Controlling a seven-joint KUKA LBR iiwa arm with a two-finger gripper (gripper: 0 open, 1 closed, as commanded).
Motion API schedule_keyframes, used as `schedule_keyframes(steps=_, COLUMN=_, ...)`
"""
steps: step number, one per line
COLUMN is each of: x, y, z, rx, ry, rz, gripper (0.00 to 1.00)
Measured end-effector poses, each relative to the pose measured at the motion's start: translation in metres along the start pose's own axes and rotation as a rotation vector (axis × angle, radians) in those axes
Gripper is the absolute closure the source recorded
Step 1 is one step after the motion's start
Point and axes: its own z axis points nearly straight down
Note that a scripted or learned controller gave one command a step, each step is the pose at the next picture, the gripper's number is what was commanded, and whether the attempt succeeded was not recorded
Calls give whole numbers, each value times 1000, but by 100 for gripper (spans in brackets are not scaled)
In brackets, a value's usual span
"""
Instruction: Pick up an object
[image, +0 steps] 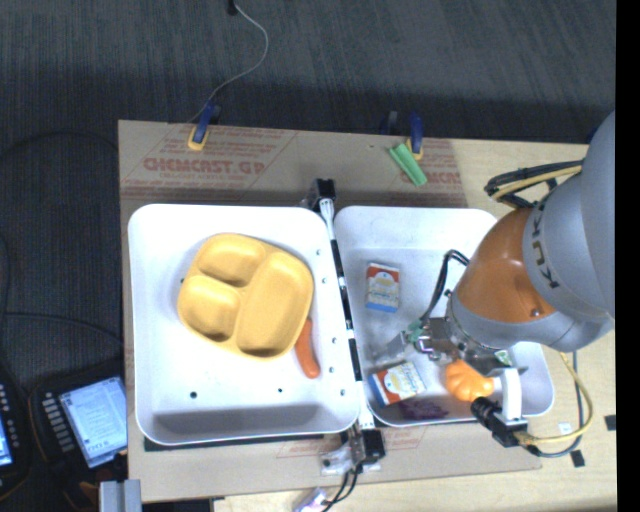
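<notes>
My gripper hangs low over the right bin — I cannot tell its state from this slant. Candidates sit close for a short reach: the small carton just below-left of it, the orange fruit just right, the upright carton above-left. The yellow divided tray and carrot lie well left, in the left bin.

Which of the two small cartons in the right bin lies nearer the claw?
The lower carton, at the bin's near edge beside the purple object. The other carton lies farther up the bin, away from the claw.
</notes>
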Motion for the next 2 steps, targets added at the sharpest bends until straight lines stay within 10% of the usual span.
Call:
schedule_keyframes(steps=1, x=-1, y=2, z=-11, rx=-6, ry=-2, rz=1, gripper=100)
schedule_keyframes(steps=2, x=-1, y=2, z=-11, rx=-5, ry=-2, rz=1, gripper=0)
